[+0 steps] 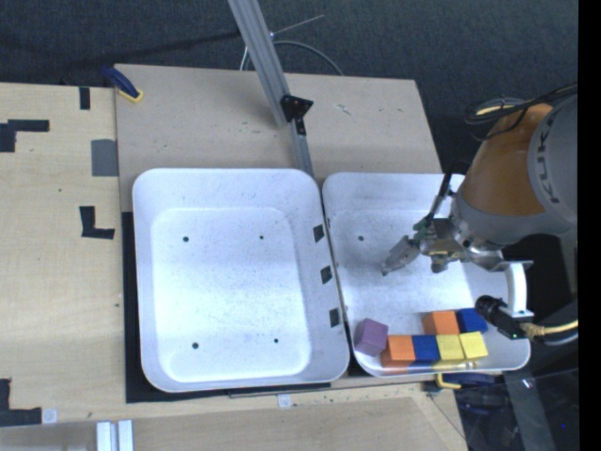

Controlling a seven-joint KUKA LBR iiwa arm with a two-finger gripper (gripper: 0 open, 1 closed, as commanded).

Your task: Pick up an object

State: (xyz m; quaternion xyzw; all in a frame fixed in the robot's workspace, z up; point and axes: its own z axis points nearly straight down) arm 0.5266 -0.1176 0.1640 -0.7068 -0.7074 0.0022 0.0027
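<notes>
pincer (406, 255) over right bin (376, 195) (blocks (427, 338) along near wall)

Blocks (427, 339) in right bin (376, 195)

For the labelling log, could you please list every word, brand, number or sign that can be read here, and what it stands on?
"KU": dark letters, cut off by the picture's edge, on the grey robot arm above its orange band.
Black marks on the tan wooden bench: plain shapes, not readable as text.
White plastic bins and coloured blocks: no text.
</notes>
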